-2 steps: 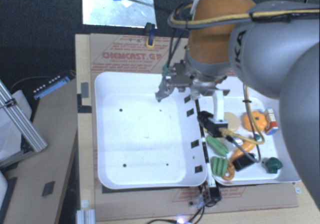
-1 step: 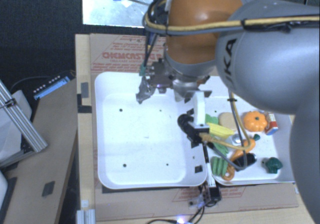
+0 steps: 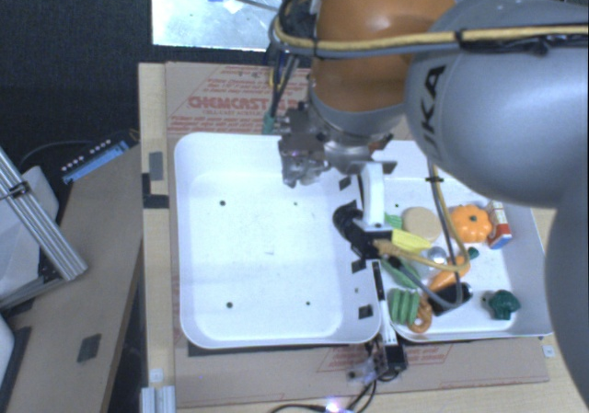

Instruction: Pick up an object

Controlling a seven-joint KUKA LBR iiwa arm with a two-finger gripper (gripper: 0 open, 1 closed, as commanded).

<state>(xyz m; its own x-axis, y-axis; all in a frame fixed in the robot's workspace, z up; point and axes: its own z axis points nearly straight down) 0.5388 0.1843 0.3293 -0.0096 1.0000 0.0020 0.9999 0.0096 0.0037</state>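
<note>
The gripper [image 3: 302, 163] hangs at upper centre, over the left bin's [image 3: 212, 310] back edge; its finger state cannot be told. The objects [image 3: 433, 259] crowd the right bin; a descent here would likely miss them.

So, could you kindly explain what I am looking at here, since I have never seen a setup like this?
One camera looks down at a slant on a bench. The large grey arm with an orange band is a robot reaching in from the right. Its gripper hangs over the inner edge of the left shallow white bin. The right shallow white bin holds small toys, among them an orange pumpkin-shaped toy, a dark green toy and a yellow stick-shaped piece. I see nothing between the gripper's fingers.
</note>
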